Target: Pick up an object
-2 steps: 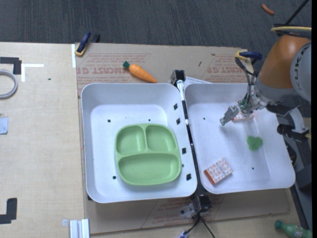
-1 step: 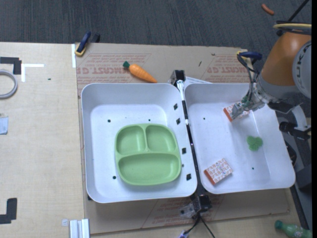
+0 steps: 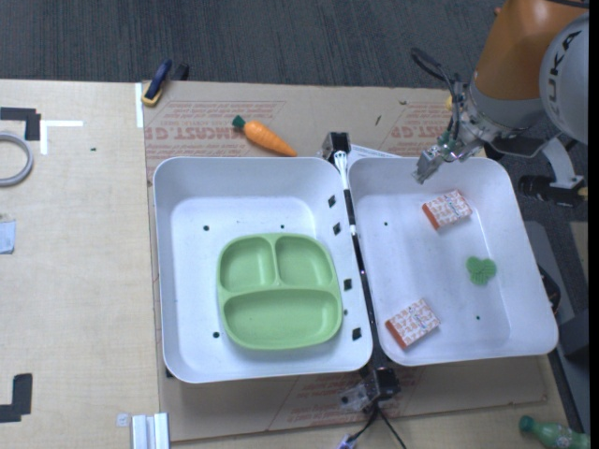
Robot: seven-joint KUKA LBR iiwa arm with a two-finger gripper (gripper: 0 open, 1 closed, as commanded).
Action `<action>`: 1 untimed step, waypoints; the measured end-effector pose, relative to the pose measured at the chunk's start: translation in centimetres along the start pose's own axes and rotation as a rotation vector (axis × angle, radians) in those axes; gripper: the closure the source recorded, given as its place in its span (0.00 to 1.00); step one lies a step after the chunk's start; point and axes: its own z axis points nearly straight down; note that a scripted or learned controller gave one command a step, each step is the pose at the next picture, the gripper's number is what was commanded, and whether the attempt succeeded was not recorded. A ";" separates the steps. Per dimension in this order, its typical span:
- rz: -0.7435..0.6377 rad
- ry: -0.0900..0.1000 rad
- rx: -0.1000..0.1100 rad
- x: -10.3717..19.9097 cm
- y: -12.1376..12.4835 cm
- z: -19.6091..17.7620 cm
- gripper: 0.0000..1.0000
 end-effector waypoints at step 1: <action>0.000 0.000 0.000 0.0 0.0 0.0 0.00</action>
